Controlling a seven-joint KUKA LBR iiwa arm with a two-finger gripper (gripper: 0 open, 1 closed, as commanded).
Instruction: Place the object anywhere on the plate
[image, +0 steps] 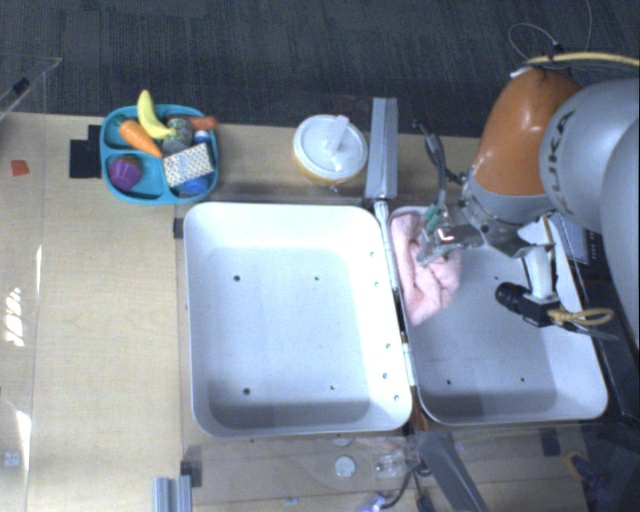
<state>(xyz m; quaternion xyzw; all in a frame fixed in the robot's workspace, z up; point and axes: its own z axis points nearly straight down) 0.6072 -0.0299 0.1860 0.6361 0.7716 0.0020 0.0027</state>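
Note:
A crumpled pink cloth (425, 278) lies against the left wall of the right bin (520, 370), near its far corner. My gripper (437, 241) hangs over the cloth's upper part, at or just above its surface. Whether anything is held cannot be made out from this angle. The blue divided plate (107, 152) sits on the bench at the far left, beyond the left bin (280, 320). It carries toy food: a banana (150, 115), a carrot (138, 137) and a purple piece (125, 172).
A round white lidded container (331, 148) stands on the bench behind the left bin. A grey metal post (381, 150) rises between the two bins at the back. The arm's orange band (525, 125) looms over the right bin's far side.

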